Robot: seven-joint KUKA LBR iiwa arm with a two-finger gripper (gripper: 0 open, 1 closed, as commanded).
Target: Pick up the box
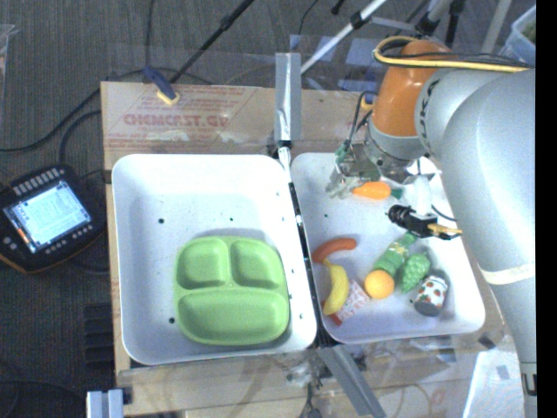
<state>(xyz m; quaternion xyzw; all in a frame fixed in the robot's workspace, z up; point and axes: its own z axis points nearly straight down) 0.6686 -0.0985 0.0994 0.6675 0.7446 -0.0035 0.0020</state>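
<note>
The box (352,306) is a small pale and red carton near the front left of the right bin (452,320), partly under the lower end of a yellow banana (335,287). My gripper (345,178) hangs over the far left part of that bin, well behind the box and apart from it. An orange carrot (375,191) lies just to its right. Nothing shows between the fingers.
In the right bin also lie a red sausage (335,248), an orange (379,284), a green bottle (394,255), a green knobbly item (416,269) and a red and white item (431,295). A green divided tray (231,293) sits in the left bin (148,198).
</note>
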